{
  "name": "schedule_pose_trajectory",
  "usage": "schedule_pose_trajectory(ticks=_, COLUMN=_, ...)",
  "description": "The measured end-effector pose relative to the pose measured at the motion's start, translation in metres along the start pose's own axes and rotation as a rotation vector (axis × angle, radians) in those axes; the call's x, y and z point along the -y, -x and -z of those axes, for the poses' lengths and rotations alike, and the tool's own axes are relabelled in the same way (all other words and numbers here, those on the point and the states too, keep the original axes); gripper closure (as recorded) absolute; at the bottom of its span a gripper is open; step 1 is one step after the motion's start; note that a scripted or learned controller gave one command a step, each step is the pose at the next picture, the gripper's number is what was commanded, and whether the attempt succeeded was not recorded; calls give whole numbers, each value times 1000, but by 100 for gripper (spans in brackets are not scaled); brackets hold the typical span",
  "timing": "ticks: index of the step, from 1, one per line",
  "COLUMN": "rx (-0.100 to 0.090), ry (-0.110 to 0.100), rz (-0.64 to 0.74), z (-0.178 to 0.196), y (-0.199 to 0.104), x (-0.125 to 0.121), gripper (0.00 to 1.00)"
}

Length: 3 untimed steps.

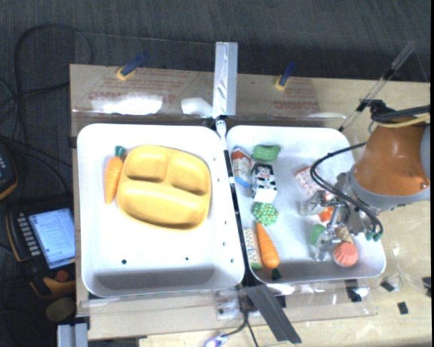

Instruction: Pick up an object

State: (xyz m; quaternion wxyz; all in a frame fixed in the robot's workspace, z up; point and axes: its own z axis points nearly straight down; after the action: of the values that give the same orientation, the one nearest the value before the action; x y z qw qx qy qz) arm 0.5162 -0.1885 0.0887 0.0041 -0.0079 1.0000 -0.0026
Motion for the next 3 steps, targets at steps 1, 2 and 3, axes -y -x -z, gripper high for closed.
schedule_pose_trajectory(ticks=1, rx=-1, ry=0, rz=-62, z=0, y=22, x=-27, gripper=0)
schedule_pose_trajectory(ticks=2, rx=5, ry=1, rz=55, z=1, y=-28, x=36, gripper=0)
schedule_pose_trajectory(ticks=3, rx=3, ry=-2, rz=-9, z=0, y=-16, x=4, gripper=0)
